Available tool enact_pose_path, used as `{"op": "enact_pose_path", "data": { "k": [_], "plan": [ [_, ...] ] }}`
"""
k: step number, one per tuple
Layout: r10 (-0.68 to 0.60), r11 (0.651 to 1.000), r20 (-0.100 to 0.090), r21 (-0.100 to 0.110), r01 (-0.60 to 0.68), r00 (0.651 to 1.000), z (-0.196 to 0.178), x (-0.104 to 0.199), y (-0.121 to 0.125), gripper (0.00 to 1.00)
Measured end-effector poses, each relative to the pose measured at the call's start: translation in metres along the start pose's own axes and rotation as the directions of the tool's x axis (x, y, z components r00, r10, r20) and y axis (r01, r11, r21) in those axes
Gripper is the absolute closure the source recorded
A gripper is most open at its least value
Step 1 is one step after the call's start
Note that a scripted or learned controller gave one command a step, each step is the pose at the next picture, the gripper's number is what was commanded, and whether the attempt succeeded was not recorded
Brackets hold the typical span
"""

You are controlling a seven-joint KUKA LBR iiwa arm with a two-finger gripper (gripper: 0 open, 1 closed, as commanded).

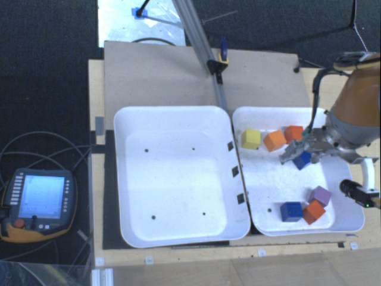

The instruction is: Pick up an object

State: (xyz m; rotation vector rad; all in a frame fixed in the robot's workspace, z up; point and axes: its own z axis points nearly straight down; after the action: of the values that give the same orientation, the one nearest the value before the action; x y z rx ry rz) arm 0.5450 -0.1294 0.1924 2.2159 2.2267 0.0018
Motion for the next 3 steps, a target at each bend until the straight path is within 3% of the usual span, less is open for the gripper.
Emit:
{"op": "enact_pose_path", "data": {
  "k": [1, 3],
  "plan": [
    [0.002, 1.000, 0.000, -0.001, -0.002, 1.000, 0.000, 0.000, 0.000, 0.00],
    [0.003, 1.000, 0.000, 0.004, -0.003, 1.000, 0.099, 0.003, -0.010, 0.00]
  ]
}}
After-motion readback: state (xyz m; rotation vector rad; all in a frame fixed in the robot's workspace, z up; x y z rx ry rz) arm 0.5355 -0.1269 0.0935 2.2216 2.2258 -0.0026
